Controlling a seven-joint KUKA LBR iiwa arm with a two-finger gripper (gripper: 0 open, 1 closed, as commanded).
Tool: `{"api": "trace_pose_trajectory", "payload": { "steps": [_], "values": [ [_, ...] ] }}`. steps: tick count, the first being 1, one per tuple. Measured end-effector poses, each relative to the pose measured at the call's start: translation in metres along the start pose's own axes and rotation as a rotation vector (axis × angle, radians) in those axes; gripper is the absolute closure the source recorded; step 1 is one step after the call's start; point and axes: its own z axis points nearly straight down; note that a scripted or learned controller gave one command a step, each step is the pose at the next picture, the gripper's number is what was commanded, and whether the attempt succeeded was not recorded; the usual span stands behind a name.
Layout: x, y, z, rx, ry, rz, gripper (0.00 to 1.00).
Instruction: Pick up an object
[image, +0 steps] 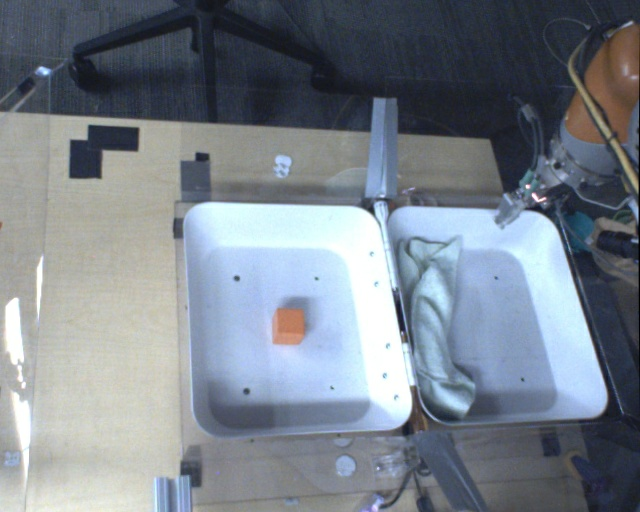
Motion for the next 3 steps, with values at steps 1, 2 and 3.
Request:
{"api": "trace_pose_trajectory", "payload": {
  "steps": [1,2,3],
  "values": [
    [-0.020,-0.009,0.011,0.000,-0.001,-0.142,1.00],
    [0.002,0.001,-0.002,-0.001,0.000,-0.067,1.00],
    [-0.034,-0.015,-0.005,-0.001,-0.003,-0.165,1.00]
  ]
}}
